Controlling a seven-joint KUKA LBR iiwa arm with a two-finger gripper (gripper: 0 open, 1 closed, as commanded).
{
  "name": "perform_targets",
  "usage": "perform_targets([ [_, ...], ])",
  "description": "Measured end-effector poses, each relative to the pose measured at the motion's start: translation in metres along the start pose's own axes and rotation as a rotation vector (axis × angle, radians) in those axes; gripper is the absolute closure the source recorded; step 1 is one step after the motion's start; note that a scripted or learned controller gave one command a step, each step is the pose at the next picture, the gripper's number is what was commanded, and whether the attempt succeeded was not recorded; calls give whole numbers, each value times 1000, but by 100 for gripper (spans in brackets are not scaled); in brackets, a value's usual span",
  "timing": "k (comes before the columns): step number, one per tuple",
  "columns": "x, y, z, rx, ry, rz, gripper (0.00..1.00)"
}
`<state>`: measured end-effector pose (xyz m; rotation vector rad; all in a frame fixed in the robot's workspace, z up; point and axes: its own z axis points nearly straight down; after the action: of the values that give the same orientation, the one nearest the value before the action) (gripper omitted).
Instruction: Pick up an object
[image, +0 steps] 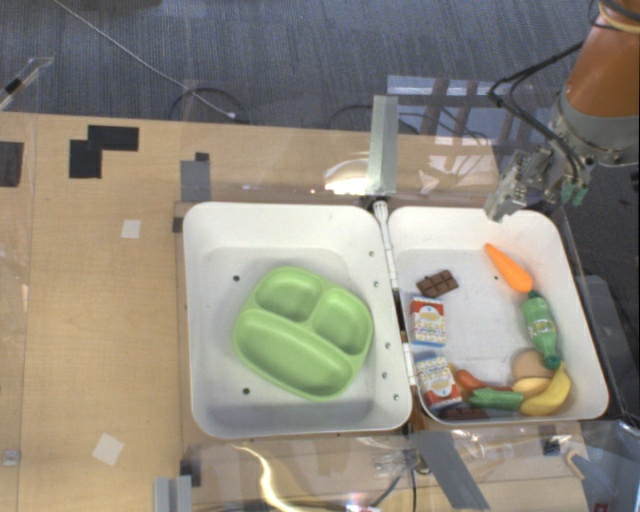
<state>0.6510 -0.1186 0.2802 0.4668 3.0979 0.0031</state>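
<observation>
Carrot (509, 268) and the other toy foods lie untouched in the right bin (570, 250), so nothing is picked yet: the claw (527, 187) hangs above that bin's far rim, holding nothing, its opening too blurred to tell.

Bright, even overhead light, white glare on the clear panel (345, 178), soft shadows, slightly soft focus throughout.

A robotics lab or test cell. A pale wooden bench (90, 330) carries black square markers (100, 148) and metal brackets (384, 140) holding two shallow white plastic bins (200, 300) fixed side by side. Loose black cables (205, 100) lie on grey carpet (280, 50) beyond.
</observation>
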Motion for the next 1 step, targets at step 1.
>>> perform_targets([
  [1,-11,9,-84,-1,-10,95,100],
])
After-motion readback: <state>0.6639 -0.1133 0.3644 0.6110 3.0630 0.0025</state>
